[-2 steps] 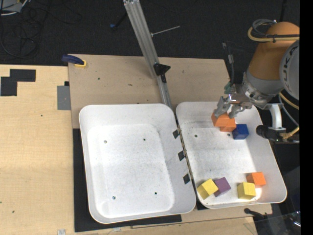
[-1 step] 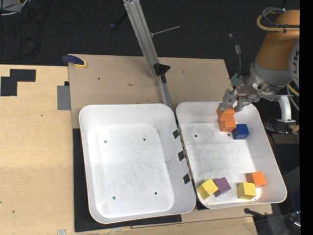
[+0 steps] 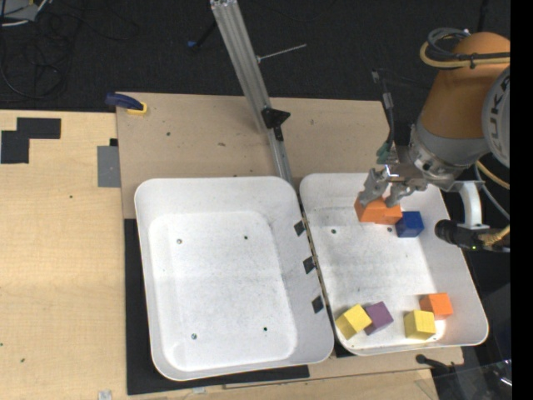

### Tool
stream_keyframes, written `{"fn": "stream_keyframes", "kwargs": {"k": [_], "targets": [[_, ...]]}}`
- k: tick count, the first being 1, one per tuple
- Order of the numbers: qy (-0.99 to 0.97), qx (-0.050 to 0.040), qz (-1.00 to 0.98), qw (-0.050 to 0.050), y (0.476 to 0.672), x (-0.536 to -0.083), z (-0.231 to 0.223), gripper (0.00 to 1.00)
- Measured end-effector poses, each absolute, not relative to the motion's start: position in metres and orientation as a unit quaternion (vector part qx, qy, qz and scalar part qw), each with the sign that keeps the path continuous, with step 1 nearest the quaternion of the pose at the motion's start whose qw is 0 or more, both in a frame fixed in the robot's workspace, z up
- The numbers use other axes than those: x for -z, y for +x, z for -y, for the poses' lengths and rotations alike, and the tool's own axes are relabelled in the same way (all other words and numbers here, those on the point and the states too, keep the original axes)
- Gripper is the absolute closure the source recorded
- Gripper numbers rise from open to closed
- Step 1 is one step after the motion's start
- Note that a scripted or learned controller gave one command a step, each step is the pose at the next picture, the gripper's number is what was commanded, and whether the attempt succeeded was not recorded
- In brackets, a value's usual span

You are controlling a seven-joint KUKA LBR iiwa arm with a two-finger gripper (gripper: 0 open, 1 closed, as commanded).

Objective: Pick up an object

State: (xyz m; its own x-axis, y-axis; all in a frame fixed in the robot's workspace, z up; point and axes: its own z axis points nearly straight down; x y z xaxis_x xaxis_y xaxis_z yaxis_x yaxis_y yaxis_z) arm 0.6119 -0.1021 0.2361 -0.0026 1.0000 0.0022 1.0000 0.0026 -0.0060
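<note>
I see the orange block [image 3: 381, 212] at the far end of the right bin [image 3: 466, 294], sitting right under the jaws [image 3: 390, 185]. The block's top edge meets the fingertips, but I cannot tell whether they are clamped on it or just touching. A blue cube [image 3: 409, 224] lies just beside the orange block on its right. At the bin's near end I count four more pieces: yellow cube [image 3: 353, 320] touching a purple cube [image 3: 379, 315], then another yellow cube [image 3: 419, 324] with a small orange cube [image 3: 438, 305] just behind it. Left bin [image 3: 158, 198] sits alongside on the tabletop [image 3: 58, 223]. Arm [image 3: 462, 90] comes in from the right.
</note>
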Motion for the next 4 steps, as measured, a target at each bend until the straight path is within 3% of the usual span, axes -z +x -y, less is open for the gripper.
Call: {"fn": "stream_keyframes", "kwargs": {"k": [2,4], "targets": [[-0.705,-0.0012,0.709,0.003,0.564,-0.249,0.003,1.0],[-0.706,-0.0024,0.708,0.003,0.523,-0.231,-0.07,1.0]]}}
